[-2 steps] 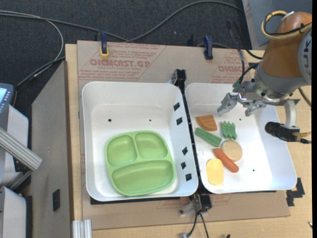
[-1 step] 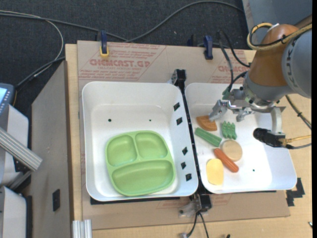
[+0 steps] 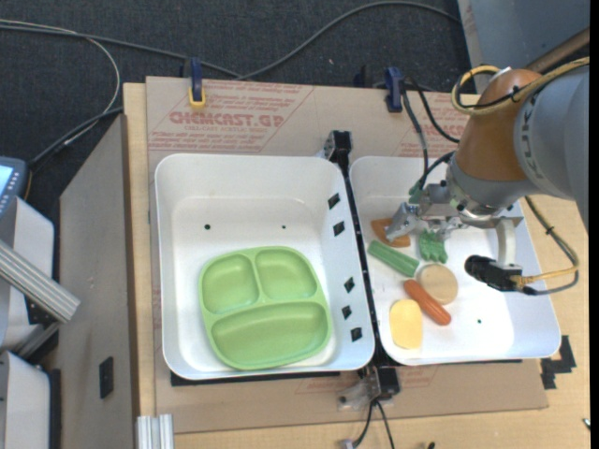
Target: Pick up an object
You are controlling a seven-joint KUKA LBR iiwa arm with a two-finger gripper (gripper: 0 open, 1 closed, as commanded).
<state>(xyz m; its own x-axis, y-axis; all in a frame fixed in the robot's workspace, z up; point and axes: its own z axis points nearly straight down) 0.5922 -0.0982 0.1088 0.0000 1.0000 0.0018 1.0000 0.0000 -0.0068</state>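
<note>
**Several small pieces sit under the gripper, none clearly held**

The arm [image 3: 501, 143] reaches in from the right, and its gripper [image 3: 426, 224] hangs low over the far left part of the right bin [image 3: 529, 342]. That is where the loose things cluster, so this reads as the approach or grasp stage of a pick. Whether the tool is open or closed cannot be told, because its lower end is tangled visually with the items below. Nothing can be called held.

The candidates lie close together near the wall the two bins share:

- A long green piece [image 3: 393, 257] lies at a slant.
- An orange-brown piece [image 3: 391, 236] is just beyond it.
- A small green piece [image 3: 432, 247] sits right beneath the gripper and is the likeliest target.
- A round tan piece [image 3: 437, 283] touches or nearly touches an orange-red stick [image 3: 428, 303].
- A pale yellow piece [image 3: 406, 325] is nearest the front.

The crowding probably explains why the gripper comes down from above rather than from the side, since neighbours leave little room to either side.

The left bin [image 3: 178, 190] holds a green divided plate [image 3: 267, 307], lying flat and well apart from the gripper. It looks wide and shallow, so it would be a poor choice for a pinch. I judge the task not yet done.
</note>
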